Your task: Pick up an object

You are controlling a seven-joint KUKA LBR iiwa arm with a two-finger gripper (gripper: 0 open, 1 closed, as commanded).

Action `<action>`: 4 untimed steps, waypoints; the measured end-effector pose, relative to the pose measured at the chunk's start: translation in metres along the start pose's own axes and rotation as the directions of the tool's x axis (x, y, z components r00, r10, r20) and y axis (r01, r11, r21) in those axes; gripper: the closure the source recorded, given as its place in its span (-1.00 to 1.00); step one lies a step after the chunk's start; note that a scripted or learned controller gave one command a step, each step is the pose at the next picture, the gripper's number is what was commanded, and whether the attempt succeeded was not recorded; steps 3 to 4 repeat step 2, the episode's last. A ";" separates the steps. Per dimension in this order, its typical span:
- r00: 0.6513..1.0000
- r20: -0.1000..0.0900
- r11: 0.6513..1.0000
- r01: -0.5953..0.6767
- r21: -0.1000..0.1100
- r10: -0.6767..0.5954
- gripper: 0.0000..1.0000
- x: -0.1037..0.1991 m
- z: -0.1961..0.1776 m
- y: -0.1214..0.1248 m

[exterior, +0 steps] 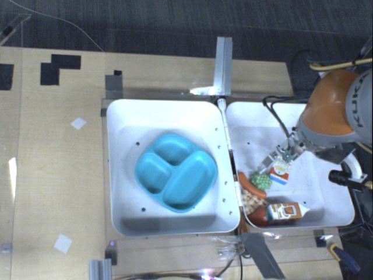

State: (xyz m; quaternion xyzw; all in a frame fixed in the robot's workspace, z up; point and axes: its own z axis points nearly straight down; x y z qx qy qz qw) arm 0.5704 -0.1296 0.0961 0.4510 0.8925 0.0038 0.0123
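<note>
— Grey metal at the tip: is the gripper [274, 159] spread or pressed together?

— I cannot tell; its end is too small and blurred. It hangs low in the right bin [326, 179], reaching down and left from the orange band [327, 107] of the arm [349, 118].

— What sits nearest to it?

— A small white card or packet with red and blue marks [280, 173], just below the tip. Whether they touch I cannot say. Just left of that lies a green bumpy item [260, 181], and under it a reddish sausage-like piece [251, 185] lying at a slant.

— And further out?

— Along the bin's near-left corner: a pale speckled thing [251, 202], a red round item [259, 216], and a brown-orange carton lying on its side [285, 211]. All cluster near the wall that divides the 2 bins.

— The other bin?

— The left bin [125, 156] holds 1 blue tray with 3 compartments [176, 171], sitting roughly at its middle, well apart from the arm. Both bins rest on a light wooden bench [52, 168].
</note>
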 end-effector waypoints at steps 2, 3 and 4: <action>0.977 -0.008 0.977 0.215 0.005 -0.215 -1.00 0.040 0.005 -0.011; 0.977 -0.008 0.977 0.215 0.005 -0.215 -1.00 0.040 0.005 -0.011; 0.977 -0.008 0.977 0.215 0.005 -0.215 -1.00 0.040 0.005 -0.011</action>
